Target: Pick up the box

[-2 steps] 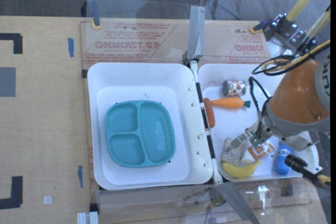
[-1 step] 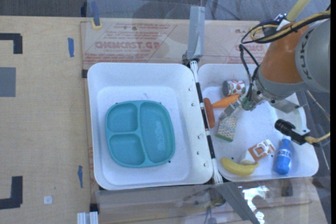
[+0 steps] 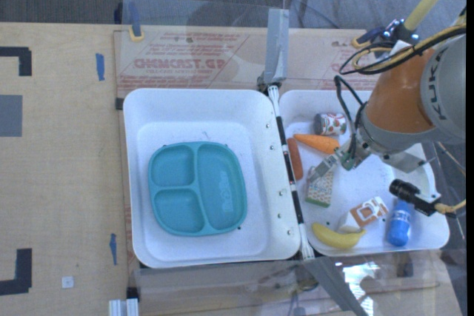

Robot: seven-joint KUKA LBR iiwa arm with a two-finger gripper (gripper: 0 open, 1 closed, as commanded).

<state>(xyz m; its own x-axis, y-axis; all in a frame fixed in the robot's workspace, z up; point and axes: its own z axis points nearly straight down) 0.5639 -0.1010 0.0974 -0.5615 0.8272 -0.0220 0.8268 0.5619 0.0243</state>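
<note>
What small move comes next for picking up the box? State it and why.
Probably lower a little and close: the gripper sits at the top edge of the box, which stands in the right bin below the carrot.

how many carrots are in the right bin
2: one carrot lies across the middle of the right bin, the other carrot along its left wall. The arm may hide more.

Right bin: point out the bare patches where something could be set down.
In the right bin, bare floor lies between the box and the banana, and along the far wall right of the can. It is crowded near the carrots, and around the blue bottle.
</note>
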